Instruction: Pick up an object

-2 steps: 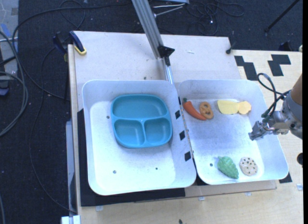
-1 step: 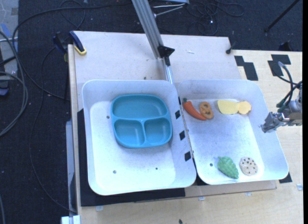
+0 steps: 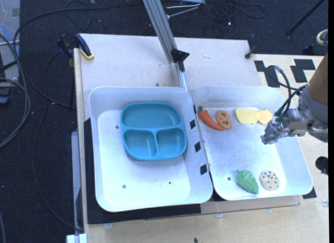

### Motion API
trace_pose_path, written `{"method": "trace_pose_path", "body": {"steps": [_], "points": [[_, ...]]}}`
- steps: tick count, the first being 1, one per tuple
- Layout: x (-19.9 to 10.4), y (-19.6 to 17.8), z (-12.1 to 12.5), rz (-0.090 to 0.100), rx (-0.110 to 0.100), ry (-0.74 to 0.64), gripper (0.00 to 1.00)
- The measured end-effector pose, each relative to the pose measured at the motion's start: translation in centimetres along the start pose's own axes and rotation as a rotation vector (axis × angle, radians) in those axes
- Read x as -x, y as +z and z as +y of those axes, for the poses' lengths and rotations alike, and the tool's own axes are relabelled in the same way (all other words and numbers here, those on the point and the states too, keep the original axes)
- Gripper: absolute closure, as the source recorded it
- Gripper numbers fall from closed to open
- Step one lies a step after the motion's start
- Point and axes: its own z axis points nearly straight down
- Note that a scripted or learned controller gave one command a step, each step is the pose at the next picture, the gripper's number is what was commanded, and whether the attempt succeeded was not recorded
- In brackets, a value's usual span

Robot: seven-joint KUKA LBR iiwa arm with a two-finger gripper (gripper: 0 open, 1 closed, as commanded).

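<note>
The right bin (image 3: 229, 153) holds an orange carrot (image 3: 210, 119), a small brown pretzel (image 3: 224, 119), a pale yellow piece (image 3: 247, 115) with an orange-yellow chip (image 3: 265, 116) beside it, a green leafy item (image 3: 247, 181) and a speckled cookie (image 3: 269, 180). My gripper (image 3: 270, 135) hangs over the right side of this bin, just below and right of the yellow piece. I see nothing between its fingers.
The left bin (image 3: 104, 184) bears a blue three-compartment tray (image 3: 154, 130). A metal pole (image 3: 162, 20) slants down to the divide between the bins. Cables lie on the dark floor around the bench. The arm's grey wrist (image 3: 313, 116) enters from the right.
</note>
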Motion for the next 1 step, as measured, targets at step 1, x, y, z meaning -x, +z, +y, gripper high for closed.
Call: {"method": "trace_pose_path", "body": {"steps": [1], "points": [[-5.29, 1.51, 0.63, 0.0, -0.001, 0.0, 1.0]]}}
